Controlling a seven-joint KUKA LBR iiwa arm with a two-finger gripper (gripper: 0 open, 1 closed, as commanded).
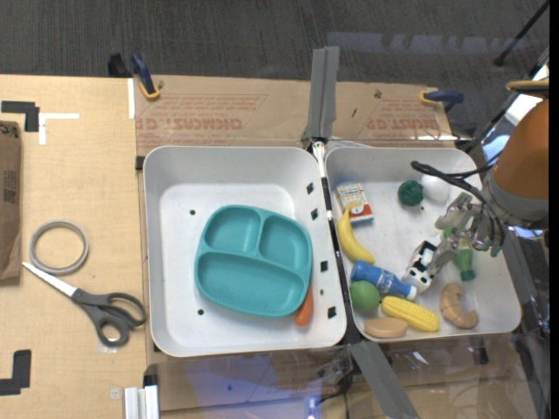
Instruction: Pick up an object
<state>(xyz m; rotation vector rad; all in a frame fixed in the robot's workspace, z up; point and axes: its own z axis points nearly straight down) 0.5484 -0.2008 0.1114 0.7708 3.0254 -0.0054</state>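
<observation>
My gripper (463, 232) hangs low over the right side of the right bin (384, 168), with the orange band of the arm at the frame's right. Just below it lies a small green bottle (465, 263), and a black-and-white toy (423, 263) sits to its left. Around them lie a croissant (458, 306), a corn cob (410, 312), a bread roll (385, 327), a lime (364, 296), a blue bottle (377, 277), a banana (352, 238), a small box (355, 202) and a dark green ball (410, 193). Nothing visibly hangs from the gripper.
The left bin (175, 182) holds a teal divided plate (253, 260) with a carrot (304, 308) at its right edge. On the bench to the left lie scissors (92, 304) and a tape roll (58, 245). Black cables (445, 175) run over the right bin's far corner.
</observation>
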